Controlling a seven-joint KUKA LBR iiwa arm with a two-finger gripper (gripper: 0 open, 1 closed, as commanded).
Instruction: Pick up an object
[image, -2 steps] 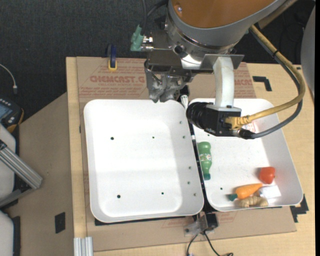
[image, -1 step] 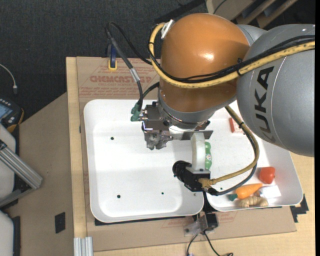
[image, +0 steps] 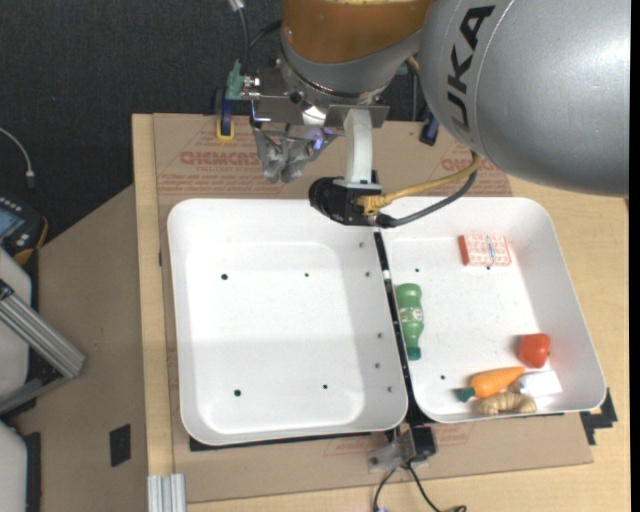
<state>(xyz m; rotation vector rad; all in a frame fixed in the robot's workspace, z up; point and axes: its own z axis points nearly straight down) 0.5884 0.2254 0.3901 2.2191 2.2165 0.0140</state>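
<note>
From the camera above, two shallow white bins sit side by side on the table, and their shared middle rim (image: 385, 300) is the handiest mark for placing everything else. The left bin (image: 200, 400) carries nothing to lift, so every candidate for picking lies in the right bin (image: 570, 290). A green bottle (image: 409, 320) lies on its side right against the middle rim, probably where it rolled and stopped against the raised edge. A pink and white packet (image: 485, 250) lies flat well to the right of the rim, toward the far wall. The remaining things crowd the near right corner, farthest from the rim: a red tomato (image: 534, 349), an orange carrot (image: 496, 381), a tan piece of ginger (image: 505, 403) touching the carrot from the near side, and a flat white card (image: 541, 384) partly under them. That makes one of each, six things in all, and two bins. The gripper (image: 283, 160) hangs past the far end of the rim, outside both bins, above the cardboard; it carries nothing, and whether it is spread or closed I cannot tell, as the wrist hides much of it. My guess is the arm is parked high to leave the bins in plain sight, with no grasp begun yet
</note>
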